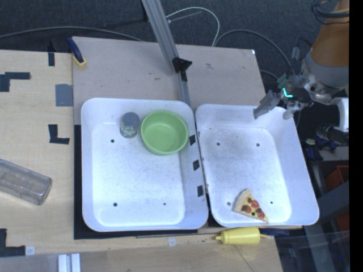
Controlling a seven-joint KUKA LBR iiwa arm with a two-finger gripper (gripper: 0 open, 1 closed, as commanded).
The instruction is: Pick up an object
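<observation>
The left bin (136, 208) holds a green bowl (164, 132) at its back, and a small grey-lidded jar (130, 124) stands just left of the bowl. A toy pizza slice (249, 205) lies at the front of the right bin (283, 169). My gripper (276, 111) hangs over the right bin's back right corner, far from the pizza slice. Its fingers (264, 107) are spread open, and nothing sits between them.
A yellow squeeze bottle (239, 236) lies on the bench just in front of the right bin. A clear plastic container (22, 181) rests at the far left. A slanted metal pole (164, 33) rises behind the bins, and cables (227, 35) trail across the back.
</observation>
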